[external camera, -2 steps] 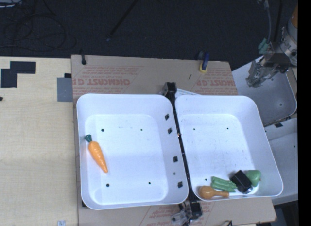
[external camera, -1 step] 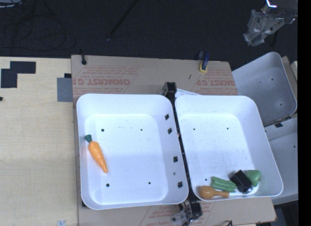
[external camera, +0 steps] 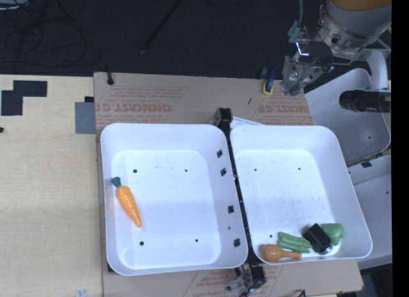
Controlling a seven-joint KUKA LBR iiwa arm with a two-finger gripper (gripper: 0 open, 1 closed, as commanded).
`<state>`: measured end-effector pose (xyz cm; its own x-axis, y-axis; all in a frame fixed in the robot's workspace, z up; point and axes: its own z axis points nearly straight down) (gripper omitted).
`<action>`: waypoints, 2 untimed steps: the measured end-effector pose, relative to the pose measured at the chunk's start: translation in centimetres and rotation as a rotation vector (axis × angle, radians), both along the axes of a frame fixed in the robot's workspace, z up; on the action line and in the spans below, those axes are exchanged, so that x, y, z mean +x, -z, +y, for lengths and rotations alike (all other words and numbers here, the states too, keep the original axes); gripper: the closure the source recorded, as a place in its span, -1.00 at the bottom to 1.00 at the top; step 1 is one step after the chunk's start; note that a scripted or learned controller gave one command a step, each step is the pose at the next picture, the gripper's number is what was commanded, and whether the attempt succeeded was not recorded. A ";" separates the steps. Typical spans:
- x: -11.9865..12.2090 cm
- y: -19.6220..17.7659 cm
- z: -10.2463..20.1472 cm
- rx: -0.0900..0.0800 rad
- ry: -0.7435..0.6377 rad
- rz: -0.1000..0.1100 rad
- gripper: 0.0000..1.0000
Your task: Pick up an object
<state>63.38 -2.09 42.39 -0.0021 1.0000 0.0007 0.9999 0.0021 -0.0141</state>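
An orange carrot [external camera: 128, 205] with a green top lies near the left wall of the left bin [external camera: 163, 137]. In the front right corner of the right bin [external camera: 287, 137] sit a tan pear-shaped piece [external camera: 278, 253], a green bean pod [external camera: 293, 242], a black block [external camera: 317, 237] and a green piece [external camera: 333, 230], close together. My gripper [external camera: 295, 80] hangs high above the bench behind the right bin, well away from all of these, with nothing seen in it.
The two white bins stand side by side on brown cardboard [external camera: 192, 101], joined by a black clamp strip [external camera: 231, 187]. A small yellow and blue item [external camera: 268, 85] lies on the cardboard near the gripper. Cables trail over the dark floor behind.
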 end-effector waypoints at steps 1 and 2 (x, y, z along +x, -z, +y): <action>0.9 11.9 3.5 0.000 -0.001 -0.001 1.00; -1.9 1.8 -0.7 -0.002 0.005 -0.018 1.00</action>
